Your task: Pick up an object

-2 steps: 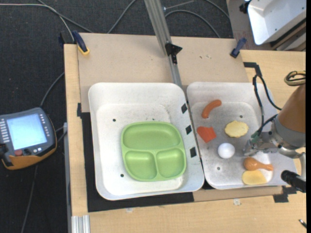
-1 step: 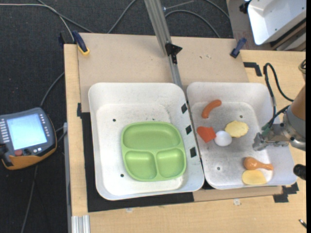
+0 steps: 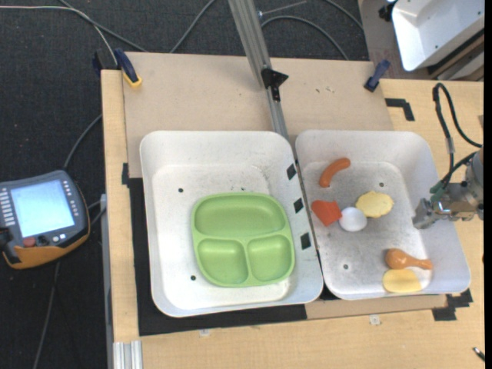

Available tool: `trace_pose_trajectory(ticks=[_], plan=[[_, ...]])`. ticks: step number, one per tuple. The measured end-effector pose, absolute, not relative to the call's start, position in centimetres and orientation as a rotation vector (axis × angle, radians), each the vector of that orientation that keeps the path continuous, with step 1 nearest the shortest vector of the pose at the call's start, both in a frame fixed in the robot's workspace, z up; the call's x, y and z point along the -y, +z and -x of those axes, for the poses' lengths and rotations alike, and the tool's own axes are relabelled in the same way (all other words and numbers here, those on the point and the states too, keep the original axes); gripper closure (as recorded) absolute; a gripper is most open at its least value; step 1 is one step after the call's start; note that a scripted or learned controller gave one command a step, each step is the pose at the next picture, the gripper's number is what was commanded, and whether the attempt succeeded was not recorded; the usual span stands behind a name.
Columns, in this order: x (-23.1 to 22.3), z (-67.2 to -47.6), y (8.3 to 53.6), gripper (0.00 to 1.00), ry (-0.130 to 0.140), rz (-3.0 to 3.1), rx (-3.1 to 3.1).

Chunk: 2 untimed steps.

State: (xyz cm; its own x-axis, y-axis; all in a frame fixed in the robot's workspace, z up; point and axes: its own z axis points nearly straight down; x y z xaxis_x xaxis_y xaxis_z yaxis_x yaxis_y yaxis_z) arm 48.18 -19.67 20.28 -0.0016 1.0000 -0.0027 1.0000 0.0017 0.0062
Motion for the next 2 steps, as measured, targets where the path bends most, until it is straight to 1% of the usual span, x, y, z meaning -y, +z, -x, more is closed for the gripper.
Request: trace_pose_trajectory(ticks=[1,2], plan=[[19.7,-48.3,23.0,1.00,0.003,-2.216,-2.219],[13.7,-49.4,23.6,1.00,0.006,-2.212,-2.229]])
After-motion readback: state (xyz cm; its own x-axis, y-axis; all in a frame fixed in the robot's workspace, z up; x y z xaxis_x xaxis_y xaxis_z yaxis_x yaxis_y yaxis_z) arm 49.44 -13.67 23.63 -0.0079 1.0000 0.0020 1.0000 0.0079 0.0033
